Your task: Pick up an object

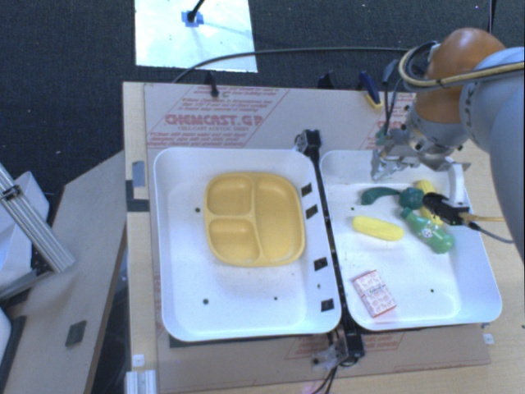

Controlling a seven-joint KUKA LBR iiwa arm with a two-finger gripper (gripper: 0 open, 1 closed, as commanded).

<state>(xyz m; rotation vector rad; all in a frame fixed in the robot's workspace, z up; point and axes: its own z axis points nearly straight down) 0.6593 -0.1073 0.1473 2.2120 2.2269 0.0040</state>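
Approach step: hand (387,169) hangs over the right bin (484,290) (grip state cannot be told); next, descend squarely onto the green toy (382,194).

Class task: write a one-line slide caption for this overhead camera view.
Gripper hovers over right bin above green toy; yellow tray lies in left bin.

Bright, even overhead light; soft shadows, slightly grainy focus.

A yellow divided plate (253,218) sits mid-left bin (184,302). In the right bin (459,302), the gripper (384,169) hangs near the far edge (fingers unclear), beside green toys (426,224), a yellow piece (377,228) and a red-white packet (375,292).
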